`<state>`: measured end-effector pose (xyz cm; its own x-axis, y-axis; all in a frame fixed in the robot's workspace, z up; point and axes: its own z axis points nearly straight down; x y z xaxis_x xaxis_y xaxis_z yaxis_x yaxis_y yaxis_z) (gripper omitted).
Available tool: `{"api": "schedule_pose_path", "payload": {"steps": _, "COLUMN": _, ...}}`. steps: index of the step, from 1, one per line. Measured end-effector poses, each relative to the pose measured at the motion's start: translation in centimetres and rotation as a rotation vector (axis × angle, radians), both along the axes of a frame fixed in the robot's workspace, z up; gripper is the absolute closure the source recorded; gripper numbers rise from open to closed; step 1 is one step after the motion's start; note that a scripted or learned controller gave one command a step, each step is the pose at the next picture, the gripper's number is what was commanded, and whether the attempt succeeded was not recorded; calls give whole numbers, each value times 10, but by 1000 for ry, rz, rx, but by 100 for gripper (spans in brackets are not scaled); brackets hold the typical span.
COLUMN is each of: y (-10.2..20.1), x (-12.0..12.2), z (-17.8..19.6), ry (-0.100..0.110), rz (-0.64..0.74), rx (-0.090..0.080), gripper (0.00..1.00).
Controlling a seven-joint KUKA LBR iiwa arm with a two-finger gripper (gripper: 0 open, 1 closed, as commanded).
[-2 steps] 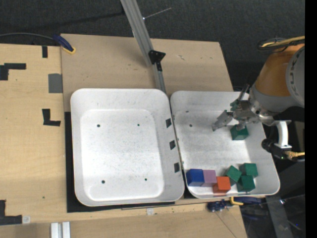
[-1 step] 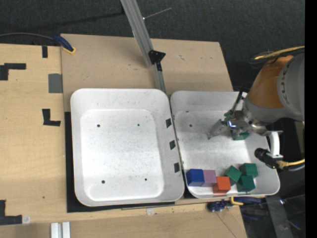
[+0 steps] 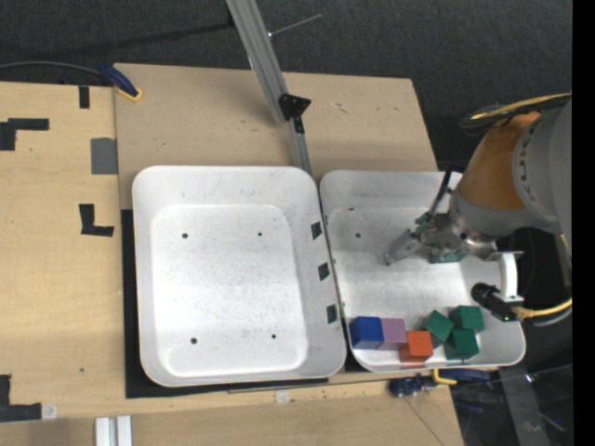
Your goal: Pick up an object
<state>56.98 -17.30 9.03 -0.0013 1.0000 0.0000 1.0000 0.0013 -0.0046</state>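
White right bin (image 3: pixel 372 198) keeps its blocks (image 3: pixel 418 333) bunched at the near edge, untouched, while the gripper (image 3: pixel 409 247) hangs apart above them, open and empty, nothing picked yet.

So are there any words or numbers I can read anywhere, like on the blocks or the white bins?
None: no words, numbers or signs can be read.
The blue block, purple block, orange block and green blocks have plain faces.
The left bin and right bin carry only small dark dots.
The black shapes on the bench are tape, not letters.
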Motion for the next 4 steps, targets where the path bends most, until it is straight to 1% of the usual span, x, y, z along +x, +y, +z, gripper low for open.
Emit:
{"api": "schedule_pose_path", "payload": {"steps": 1, "y": 1, "x": 1, "z": 11, "ry": -2, "rz": 1, "rx": 1, "gripper": 100}}
{"api": "schedule_pose_path", "payload": {"steps": 2, "y": -4, "x": -6, "z": 58, "ry": -8, "rz": -1, "rx": -1, "gripper": 100}}
{"api": "schedule_pose_path", "payload": {"steps": 3, "y": -3, "x": -4, "z": 101, "ry": -8, "rz": 0, "rx": -1, "gripper": 100}}
{"api": "schedule_pose_path", "payload": {"steps": 4, "y": -8, "x": 4, "z": 149, "ry": -9, "rz": 0, "rx": -2, "gripper": 100}}
